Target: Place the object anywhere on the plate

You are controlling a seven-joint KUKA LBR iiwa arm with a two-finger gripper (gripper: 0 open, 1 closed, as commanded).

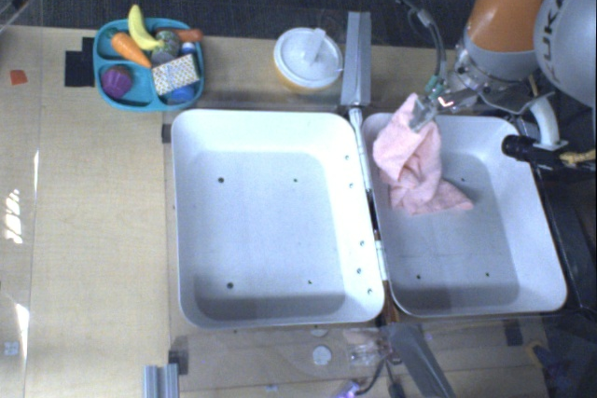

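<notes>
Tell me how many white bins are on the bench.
2. The left bin sits in the middle of the bench; the right bin is beside it, with a pink cloth at its upper left.

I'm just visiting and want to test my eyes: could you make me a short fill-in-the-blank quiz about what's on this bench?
1. The pink cloth lies in the ____ bin.
2. The blue divided tray holds a yellow toy ____.
3. The round white lidded container stands ____ the bins, on the bench.
4. The tool is at the cloth's ____ edge.

Missing words: right; banana; outside; upper
</notes>
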